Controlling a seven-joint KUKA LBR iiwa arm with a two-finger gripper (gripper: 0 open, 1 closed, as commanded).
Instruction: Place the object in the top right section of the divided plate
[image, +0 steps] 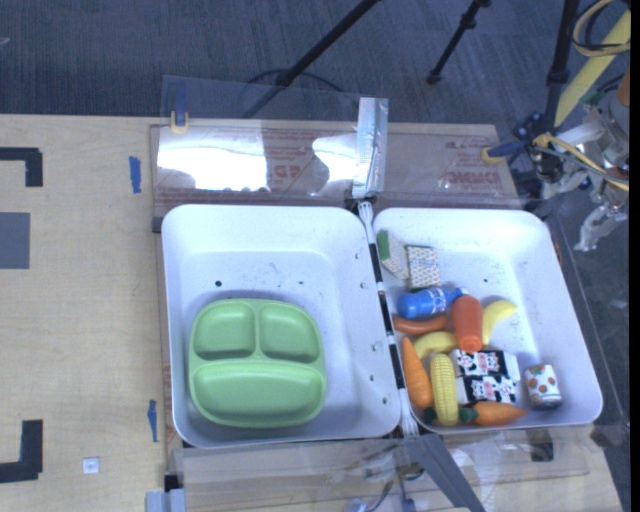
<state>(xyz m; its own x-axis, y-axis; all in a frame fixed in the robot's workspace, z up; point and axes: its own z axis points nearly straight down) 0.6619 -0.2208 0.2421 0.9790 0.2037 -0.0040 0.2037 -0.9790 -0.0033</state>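
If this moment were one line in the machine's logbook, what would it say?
plate: left bin, sections bare | toys: right bin | claw: outside right bin's rim, untasked

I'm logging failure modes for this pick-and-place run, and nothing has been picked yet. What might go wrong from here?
1. The toys in the right bin are packed tight: the corn, carrot and black-and-white carton touch, so a grasp may take two things or slip.
2. The green divided plate has a small top right section; a long item could straddle a divider.
3. The gripper sits outside the right bin's far corner, and the move to the plate crosses the bin rims.
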